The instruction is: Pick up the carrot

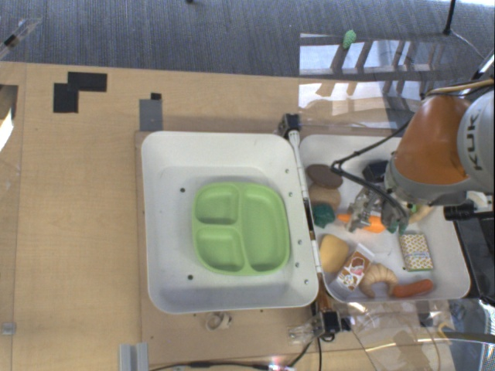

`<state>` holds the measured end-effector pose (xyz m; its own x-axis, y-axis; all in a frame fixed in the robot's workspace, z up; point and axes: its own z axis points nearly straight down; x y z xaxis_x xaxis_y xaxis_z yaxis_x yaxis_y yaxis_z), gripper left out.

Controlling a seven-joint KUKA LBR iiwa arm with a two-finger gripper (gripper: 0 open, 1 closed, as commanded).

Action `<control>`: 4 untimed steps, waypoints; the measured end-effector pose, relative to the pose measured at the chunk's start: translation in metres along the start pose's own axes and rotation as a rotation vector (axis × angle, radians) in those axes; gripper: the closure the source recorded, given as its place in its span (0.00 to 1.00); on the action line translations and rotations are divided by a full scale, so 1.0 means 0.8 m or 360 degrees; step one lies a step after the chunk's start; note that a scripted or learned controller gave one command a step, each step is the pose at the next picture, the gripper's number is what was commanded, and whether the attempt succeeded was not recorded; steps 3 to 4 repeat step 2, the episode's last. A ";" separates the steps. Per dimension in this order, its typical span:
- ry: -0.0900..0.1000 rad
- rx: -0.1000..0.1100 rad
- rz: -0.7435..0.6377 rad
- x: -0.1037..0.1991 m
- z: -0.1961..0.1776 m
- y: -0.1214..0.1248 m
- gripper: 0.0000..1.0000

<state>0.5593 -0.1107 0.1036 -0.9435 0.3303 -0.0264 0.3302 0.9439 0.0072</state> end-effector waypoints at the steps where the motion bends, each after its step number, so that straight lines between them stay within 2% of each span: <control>1: -0.0017 -0.0004 -0.0010 -0.004 -0.015 0.003 1.00; 2: -0.0036 -0.0008 -0.0021 -0.009 -0.031 0.006 1.00; 4: -0.0036 -0.0008 -0.0021 -0.009 -0.031 0.006 1.00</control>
